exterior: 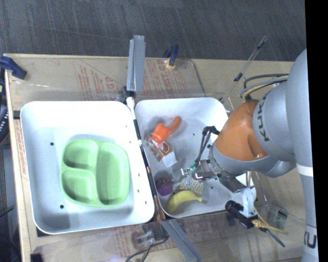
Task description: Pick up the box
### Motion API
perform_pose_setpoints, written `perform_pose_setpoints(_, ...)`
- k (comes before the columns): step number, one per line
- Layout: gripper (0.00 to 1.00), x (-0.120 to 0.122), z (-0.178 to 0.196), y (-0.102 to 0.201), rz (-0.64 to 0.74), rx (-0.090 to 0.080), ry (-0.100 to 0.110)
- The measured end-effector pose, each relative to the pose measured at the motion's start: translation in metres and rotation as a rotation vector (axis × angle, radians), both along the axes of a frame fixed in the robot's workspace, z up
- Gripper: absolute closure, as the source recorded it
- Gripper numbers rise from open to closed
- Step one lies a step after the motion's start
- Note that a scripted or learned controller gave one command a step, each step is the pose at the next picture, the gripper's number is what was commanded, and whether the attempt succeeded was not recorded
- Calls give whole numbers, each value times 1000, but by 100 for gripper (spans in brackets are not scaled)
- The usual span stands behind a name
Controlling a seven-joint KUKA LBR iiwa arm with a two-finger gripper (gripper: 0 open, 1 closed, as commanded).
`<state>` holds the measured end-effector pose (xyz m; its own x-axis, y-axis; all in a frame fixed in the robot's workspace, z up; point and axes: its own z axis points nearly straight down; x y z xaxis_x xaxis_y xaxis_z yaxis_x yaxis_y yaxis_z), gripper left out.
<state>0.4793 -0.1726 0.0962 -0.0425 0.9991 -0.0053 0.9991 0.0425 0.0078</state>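
- Across the table [68, 78], two shallow white bins side by side: left bin [37, 115] at 9 o'clock, right bin [206, 106] at 3 o'clock, rims touching along the middle.
- Inside the left bin, a green divided plate [96, 172], lying flat, apart from every wall.
- Inside the right bin, toward its 9 o'clock wall, a small box [159, 147] with a clear wrapper and reddish print, lying tilted.
- Just beside the box at its 1 o'clock, touching or nearly so, an orange toy carrot [166, 130].
- At 6 o'clock from the box, a small dark purple cup [164, 183]; below that, near the bin's 6 o'clock rim, a yellow banana [184, 200].
- Between cup and arm, a small patterned bundle [191, 184], too small to tell more.
- From 3 o'clock, grey arm [284, 127] with orange band [238, 137] reaching over the right bin.
- Gripper [194, 170] low over the bin's middle, at 4 o'clock from the box and apart from it, just above the bundle.
- Gripper state: cannot tell; nothing seen held.
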Motion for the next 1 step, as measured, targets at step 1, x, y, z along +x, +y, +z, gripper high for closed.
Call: perform_pose_setpoints(1,100,1,11,0,6,0,-1)
